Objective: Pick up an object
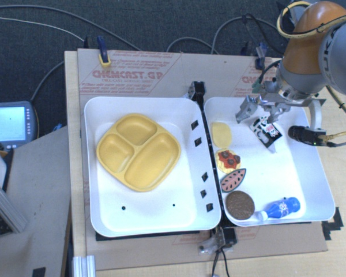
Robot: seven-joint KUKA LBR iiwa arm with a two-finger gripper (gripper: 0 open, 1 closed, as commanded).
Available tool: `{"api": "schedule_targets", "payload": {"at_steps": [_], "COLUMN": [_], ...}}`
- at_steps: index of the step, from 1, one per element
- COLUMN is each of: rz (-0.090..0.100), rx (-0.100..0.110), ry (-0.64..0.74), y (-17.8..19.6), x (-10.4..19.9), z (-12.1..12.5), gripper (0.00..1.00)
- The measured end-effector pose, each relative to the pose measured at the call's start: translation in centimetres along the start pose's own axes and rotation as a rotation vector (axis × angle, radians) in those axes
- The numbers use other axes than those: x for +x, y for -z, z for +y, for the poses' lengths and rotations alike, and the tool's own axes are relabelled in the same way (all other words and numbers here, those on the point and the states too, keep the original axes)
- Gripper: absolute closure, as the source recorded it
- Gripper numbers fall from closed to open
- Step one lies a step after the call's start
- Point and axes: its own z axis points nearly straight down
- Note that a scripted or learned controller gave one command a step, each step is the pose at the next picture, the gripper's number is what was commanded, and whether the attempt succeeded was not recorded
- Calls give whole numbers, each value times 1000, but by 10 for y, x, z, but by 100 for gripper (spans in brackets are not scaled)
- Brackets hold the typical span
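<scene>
Lowest in the frame, along the right bin's point(311, 172) bottom edge, lie a brown round cookie-like disc point(240, 204) and a blue bottle point(281, 208) on its side, with a watermelon slice point(233, 179), a red-and-yellow toy food piece point(228, 160) and a pale yellow disc point(221, 135) lined up above the cookie beside the central divider. Left bin point(104, 212), centre left: a yellow three-compartment tray point(139, 151). Upper right: the gripper point(259, 115) hangs over the right bin's top, fingers apparently spread with nothing between them, though the view is unclear.
</scene>
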Motion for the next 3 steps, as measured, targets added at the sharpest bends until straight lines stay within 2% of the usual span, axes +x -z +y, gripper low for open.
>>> {"api": "schedule_targets", "payload": {"at_steps": [1, 2, 3], "rz": [-1, -1, -5], "rx": [-15, -10, -33], "ry": [2, 2, 1], "y": [9, -49, -67], "x": [0, -4, -5], "z": [3, 10, 16], "gripper": [0, 0, 0]}}
